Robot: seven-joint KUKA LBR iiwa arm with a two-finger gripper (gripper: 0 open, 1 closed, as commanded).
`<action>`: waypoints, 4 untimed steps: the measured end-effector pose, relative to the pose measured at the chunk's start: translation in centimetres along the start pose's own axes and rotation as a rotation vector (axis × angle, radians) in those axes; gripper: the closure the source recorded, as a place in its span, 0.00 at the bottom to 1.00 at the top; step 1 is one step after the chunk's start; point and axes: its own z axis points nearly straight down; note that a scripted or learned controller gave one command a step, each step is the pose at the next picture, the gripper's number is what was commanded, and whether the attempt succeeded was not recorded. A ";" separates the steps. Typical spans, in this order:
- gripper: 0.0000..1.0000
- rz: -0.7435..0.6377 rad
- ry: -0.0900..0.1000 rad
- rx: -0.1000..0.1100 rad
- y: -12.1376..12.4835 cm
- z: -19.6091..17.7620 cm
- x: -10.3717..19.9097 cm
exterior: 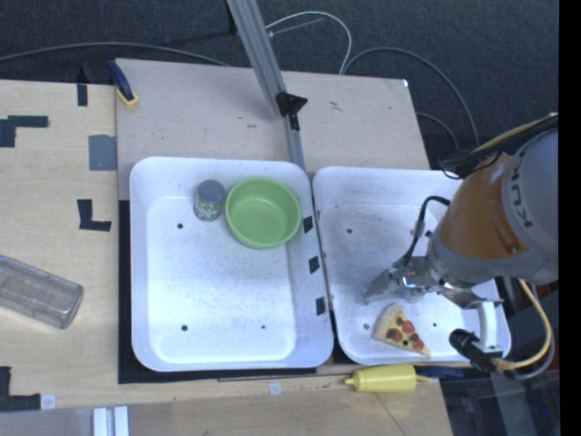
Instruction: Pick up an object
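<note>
One claw [386, 284] hangs low in right bin [363, 198]; pizza slice [401, 329] just beside.

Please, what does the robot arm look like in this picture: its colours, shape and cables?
The arm is thick and rounded, grey with a wide orange band above the wrist. Dark lettering shows on the grey part. The gripper is small, metallic grey. A black cable loops beside the wrist, and a yellow cable hangs below.

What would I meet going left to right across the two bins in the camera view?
Small grey can → green bowl → gripper → pizza slice toy. The can and bowl sit in the left bin, the rest in the right bin.
</note>
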 end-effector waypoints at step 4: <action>1.00 -0.001 -0.002 -0.010 0.5 -15.3 0.4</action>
